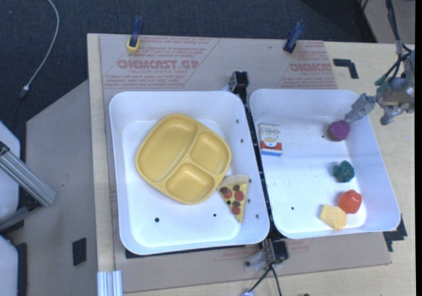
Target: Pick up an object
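- Camera view was taken from above, with the gripper (373,109) parked over the right bin's (310,212) far right edge, beside the purple ball (339,130), probably lined up for a grab.
- Whether it was open couldn't be told, too blurry.
- Nothing was held; the ball was left on the bin floor.
- Smooth yellow divided plate (182,157) and a flat pizza slice (235,196) were kept in the left bin (125,156).
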{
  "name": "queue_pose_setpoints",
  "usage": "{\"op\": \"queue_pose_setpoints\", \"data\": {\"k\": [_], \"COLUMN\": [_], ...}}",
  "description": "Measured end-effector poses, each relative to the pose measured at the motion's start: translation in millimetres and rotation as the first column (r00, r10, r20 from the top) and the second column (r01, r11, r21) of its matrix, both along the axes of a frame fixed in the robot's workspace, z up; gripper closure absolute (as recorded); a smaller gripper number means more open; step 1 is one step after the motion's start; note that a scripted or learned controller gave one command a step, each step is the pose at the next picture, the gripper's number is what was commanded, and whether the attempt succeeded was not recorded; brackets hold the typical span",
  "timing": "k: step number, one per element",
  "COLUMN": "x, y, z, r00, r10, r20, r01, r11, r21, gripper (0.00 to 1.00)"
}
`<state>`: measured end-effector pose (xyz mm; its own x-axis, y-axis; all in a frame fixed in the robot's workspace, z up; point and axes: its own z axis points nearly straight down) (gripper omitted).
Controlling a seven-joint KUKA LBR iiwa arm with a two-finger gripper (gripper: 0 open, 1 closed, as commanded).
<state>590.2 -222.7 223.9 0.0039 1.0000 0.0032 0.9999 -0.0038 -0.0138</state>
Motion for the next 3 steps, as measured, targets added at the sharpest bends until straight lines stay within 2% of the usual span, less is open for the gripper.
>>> {"op": "queue_pose_setpoints", "data": {"k": [1,2,3], "x": [3.0,-1.7,-5.9], "y": [0.8,9.3,4.2], "z": [8.3,-39.8,-84.4], "r00": [1.0,1.0,1.0], "r10": [0.004,0.004,0.004], "r20": [0.014,0.009,0.01], "r01": [-0.004,-0.004,-0.004], "r11": [1.0,1.0,1.0], "r21": [-0.004,-0.002,-0.002], "gripper": [0.0,0.0,0.0]}}
